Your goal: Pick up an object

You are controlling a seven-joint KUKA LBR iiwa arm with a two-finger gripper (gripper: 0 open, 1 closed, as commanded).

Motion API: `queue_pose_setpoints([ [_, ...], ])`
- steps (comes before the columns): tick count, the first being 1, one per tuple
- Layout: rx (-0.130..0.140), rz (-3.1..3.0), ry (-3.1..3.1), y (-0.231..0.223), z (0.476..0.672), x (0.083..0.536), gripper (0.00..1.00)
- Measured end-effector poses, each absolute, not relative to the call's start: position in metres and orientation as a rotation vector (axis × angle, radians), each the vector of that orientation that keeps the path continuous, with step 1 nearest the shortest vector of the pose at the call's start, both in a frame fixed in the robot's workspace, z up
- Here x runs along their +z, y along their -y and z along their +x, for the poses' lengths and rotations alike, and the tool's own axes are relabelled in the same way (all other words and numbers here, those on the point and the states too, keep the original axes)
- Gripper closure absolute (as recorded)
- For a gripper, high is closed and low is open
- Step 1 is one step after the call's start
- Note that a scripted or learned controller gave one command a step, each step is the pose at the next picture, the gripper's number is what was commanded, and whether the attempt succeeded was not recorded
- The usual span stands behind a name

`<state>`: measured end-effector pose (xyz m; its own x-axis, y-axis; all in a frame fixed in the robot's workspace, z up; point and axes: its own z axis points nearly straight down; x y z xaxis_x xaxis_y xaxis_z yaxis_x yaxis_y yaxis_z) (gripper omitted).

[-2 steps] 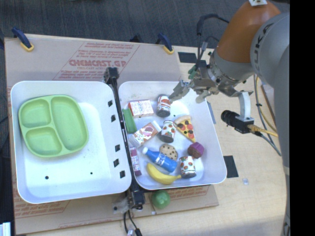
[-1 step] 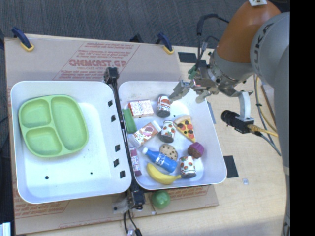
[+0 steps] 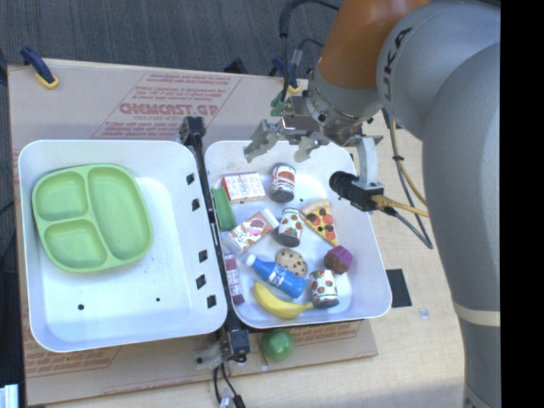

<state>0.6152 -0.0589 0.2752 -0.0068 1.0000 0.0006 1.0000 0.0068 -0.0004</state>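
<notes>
My gripper (image 3: 280,145) hangs above the back edge of the right bin (image 3: 374,291), its two grey fingers (image 3: 259,143) spread apart with nothing between them. Just below it lie a pink-and-white carton (image 3: 243,187) and a small can (image 3: 284,181). Further down the bin hold a pizza slice (image 3: 321,220), a second can (image 3: 291,226), a cookie (image 3: 291,261), a blue bottle (image 3: 279,277), a banana (image 3: 280,303), a purple fruit (image 3: 338,259), a green stick (image 3: 223,209) and another can (image 3: 324,287).
The left bin (image 3: 51,313) holds a green divided plate (image 3: 92,217). A green ball (image 3: 277,343) lies outside the bins by the front edge. Black clips (image 3: 193,129) join the bins along the middle. The arm's bulk fills the right side.
</notes>
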Motion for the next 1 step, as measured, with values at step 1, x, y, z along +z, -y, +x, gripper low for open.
queue_pose_setpoints([
  [1, -0.001, -2.214, 2.231, 0.0632, 0.6373, 0.3359, 0.0],
])
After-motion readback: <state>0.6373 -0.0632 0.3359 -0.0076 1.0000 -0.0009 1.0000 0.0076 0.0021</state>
